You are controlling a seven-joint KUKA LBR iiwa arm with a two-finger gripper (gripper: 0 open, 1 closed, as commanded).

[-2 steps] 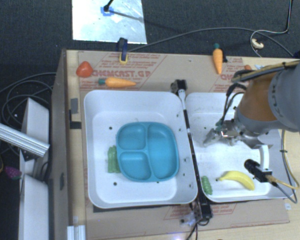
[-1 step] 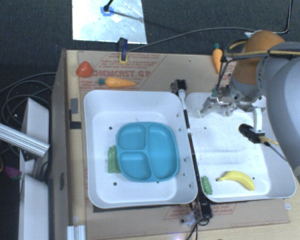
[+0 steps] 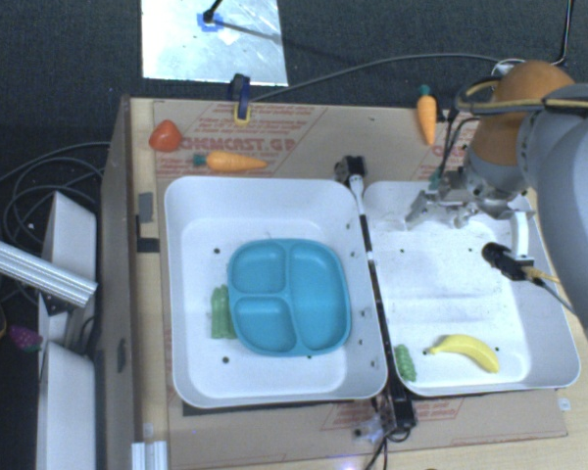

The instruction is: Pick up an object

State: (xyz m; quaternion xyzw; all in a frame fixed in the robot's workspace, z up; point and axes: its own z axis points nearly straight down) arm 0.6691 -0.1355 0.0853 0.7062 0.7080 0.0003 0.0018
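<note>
A yellow banana (image 3: 463,350) lies in the right bin (image 3: 559,360), near its front. A small green vegetable (image 3: 404,361) rests in that bin's front left corner. In the left bin (image 3: 191,223) sits a blue divided plate (image 3: 288,295), and another green piece (image 3: 220,312) lies against its left edge. My gripper (image 3: 437,213) hangs over the back of the right bin, well behind the banana. Its two fingers are spread open with nothing between them.
On the cardboard behind the bins lie a red tomato (image 3: 165,136), an orange carrot (image 3: 235,162) and a second carrot (image 3: 426,117). A black clamp (image 3: 353,169) sits on the divider between the bins. The grey arm (image 3: 568,155) covers the right bin's back right corner.
</note>
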